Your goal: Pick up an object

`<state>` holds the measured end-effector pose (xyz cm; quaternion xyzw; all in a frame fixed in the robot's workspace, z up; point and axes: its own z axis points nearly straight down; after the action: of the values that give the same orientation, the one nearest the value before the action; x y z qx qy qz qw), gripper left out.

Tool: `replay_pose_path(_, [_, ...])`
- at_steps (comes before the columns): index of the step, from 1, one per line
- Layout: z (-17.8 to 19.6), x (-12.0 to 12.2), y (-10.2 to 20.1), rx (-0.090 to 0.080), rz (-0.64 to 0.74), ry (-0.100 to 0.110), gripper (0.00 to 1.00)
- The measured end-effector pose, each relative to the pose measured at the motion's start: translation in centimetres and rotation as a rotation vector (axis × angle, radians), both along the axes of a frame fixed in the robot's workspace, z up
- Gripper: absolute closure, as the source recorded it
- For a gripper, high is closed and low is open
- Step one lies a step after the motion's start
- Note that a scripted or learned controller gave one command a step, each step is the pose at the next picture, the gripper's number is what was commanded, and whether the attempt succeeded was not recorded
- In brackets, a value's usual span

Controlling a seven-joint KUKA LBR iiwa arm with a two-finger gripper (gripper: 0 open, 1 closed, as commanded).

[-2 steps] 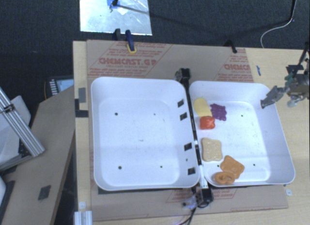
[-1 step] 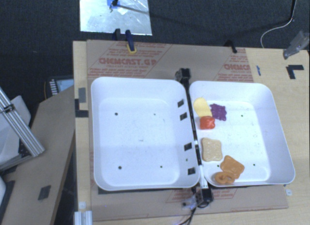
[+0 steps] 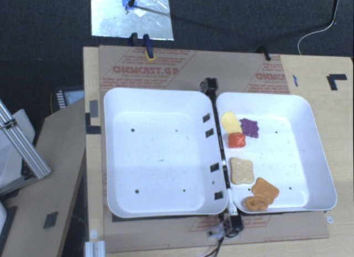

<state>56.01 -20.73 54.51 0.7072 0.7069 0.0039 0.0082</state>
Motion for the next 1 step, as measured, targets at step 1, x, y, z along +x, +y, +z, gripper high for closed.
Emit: replay_pose_path(1, [0.27, 0.32, 0.11, 0.002, 0.007, 0.008, 1.00])
